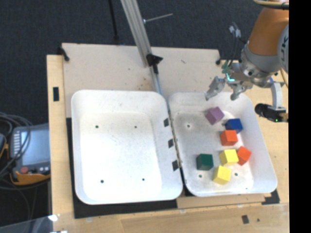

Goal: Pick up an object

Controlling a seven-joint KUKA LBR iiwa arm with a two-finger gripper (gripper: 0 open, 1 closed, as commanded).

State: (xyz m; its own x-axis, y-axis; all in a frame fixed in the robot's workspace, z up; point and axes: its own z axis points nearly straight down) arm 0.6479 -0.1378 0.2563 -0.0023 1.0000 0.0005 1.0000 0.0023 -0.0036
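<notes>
Several small blocks lie in the right bin (194, 186): a purple one (214, 115), a blue one (234, 125), an orange one (229, 137), another orange one (244, 155), two yellow ones (228, 157) (222, 174) and a dark green one (204, 161). My gripper (224, 91) hangs above the bin's far edge, up and slightly right of the purple block. Its two grey fingers (213, 88) are spread apart with nothing between them.
The left bin (82, 130) sits beside the right one, with black clips along the seam. A slanted aluminium post (138, 28) rises behind the bins. A control pendant (26, 154) lies off the bench at the left.
</notes>
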